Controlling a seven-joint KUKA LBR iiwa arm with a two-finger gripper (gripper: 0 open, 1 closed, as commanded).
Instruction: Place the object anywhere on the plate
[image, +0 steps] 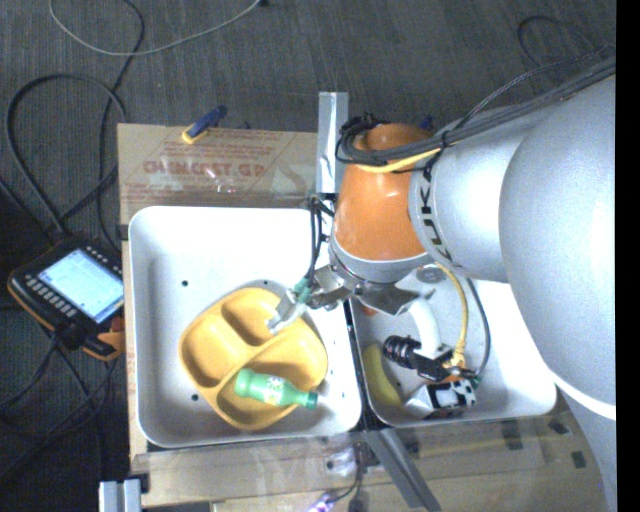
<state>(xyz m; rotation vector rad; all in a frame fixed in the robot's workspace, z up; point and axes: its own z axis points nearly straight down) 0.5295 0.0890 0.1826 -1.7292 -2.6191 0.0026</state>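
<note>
A yellow divided plate (215, 345) lies in the left bin (160, 250). A green bottle (273, 389) with a pale label rests on its side in the plate's near compartment, its neck pointing right. My gripper (289, 306) hangs over the plate's right rim, above and apart from the bottle. It is open and there is nothing between its fingers. The arm's orange band and grey body cover the divide between the bins.
The right bin (530, 400) holds a yellow object (381, 376) at its near left, partly hidden by the wrist. A handheld pendant (70, 290) lies left of the bench. A cardboard sheet (210, 165) sits behind the left bin.
</note>
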